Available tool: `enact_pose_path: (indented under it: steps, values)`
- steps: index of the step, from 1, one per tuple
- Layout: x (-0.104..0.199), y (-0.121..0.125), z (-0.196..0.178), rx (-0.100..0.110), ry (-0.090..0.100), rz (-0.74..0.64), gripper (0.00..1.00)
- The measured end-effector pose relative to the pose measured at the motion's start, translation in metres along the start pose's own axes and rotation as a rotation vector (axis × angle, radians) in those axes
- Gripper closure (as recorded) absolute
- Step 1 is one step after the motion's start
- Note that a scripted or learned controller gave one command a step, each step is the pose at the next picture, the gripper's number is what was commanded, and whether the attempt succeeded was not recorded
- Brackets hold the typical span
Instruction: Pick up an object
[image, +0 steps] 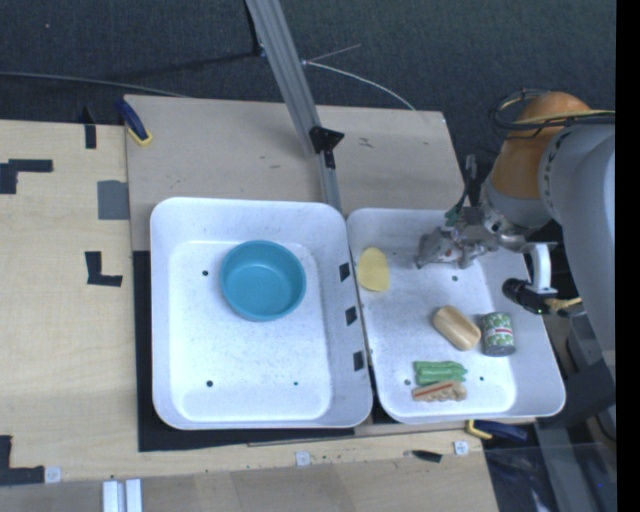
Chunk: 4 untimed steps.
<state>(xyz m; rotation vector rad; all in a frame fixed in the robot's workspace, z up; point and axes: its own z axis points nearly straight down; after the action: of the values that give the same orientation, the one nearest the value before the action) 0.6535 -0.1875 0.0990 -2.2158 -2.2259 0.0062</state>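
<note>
The right bin (527, 392) holds a pale yellow piece (373, 269) at its left edge, a tan bread-like roll (456, 327), a small green-labelled can (497, 334) beside the roll, and a green and orange vegetable piece (440, 380) near the front. In the left bin (190, 222) sits a blue bowl (262, 280). My gripper (445, 250) hangs low over the back of the right bin. It is to the right of the yellow piece and behind the roll, with nothing seen in its grasp.
A slanted metal pole (296, 88) comes down from the top to the gap between the bins. A blue and yellow clamp (135, 122) lies at the bench's back left corner. The arm's orange band (520, 160) stands over the right bin's back right corner.
</note>
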Motion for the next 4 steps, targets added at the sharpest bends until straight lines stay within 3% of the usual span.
enact_pose_path:
  steps: [3,4]
  values:
    - [-0.005,0.007,-0.177,-0.008,0.001,0.003,1.00]
    - [0.053,0.008,-0.178,-0.002,0.003,-0.002,1.00]
